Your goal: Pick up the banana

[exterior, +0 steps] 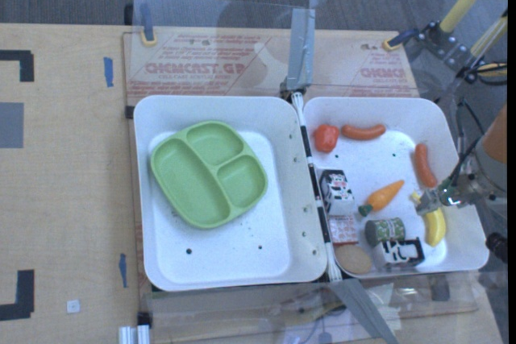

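Camera view, looking down at a slant. Worktop point(64, 197) was pale wood w/ two white bins side by side. Left bin point(161, 250) held a green plate point(208, 172) w/ three compartments, sitting toward the bin's upper left.

Right bin point(387, 165) was crowded. Near its top: a red tomato point(326, 138) w/ a sausage point(364, 131) just beside it on the right. A second sausage point(424, 165) lay near the right wall, roughly upright in the frame. A carrot point(382, 196) lay tilted in the middle. Along the left wall: a small black-and-white carton point(337, 188), below it a red-and-white packet point(343, 230), then a round tan cookie point(354, 258) at the bottom. A can point(382, 230) lay on its side beside the packet, w/ a black-and-white item point(401, 251) just below it.

Banana point(434, 227) – yellow, lying in the right bin's lower right, near the right wall, below the second sausage and right of the can.

Gripper point(439, 199) came in from the right and sat at the banana's upper end, touching or just above it – couldn't tell which. Whether the fingers were apart or together – couldn't tell, too small and blurred. Banana looked to be resting on the bin floor.
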